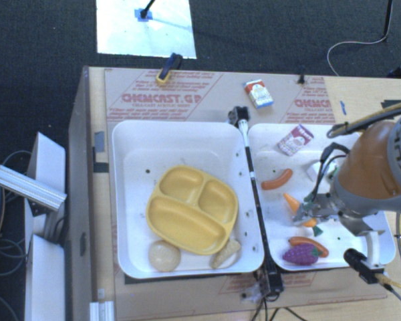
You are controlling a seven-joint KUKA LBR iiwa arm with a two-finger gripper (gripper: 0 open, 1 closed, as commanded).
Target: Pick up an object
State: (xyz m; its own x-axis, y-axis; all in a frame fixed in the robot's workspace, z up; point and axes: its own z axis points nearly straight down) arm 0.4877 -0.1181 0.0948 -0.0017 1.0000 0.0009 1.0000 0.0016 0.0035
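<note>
Carrot-shaped toy [291, 201], orange and tapered, lies in the right bin [274, 134] just left of the gripper [309, 212], its wide end almost under the tool. How wide the tool stands I cannot tell, since the wrist and its orange band cover it from above. Just beyond the tool sits a toy sausage [277, 179]; below it lie a second orange piece [308, 243] and a purple grape cluster [303, 253], touching each other. Farther up rests a small printed packet [295, 139]. I judge the carrot to be light, stiff, smooth plastic, likely to squirt out of a pinch near its tip. A hold across the thick end looks safest. Far left of the tool, a yellow divided plate [192, 209] fills the other bin.
</note>
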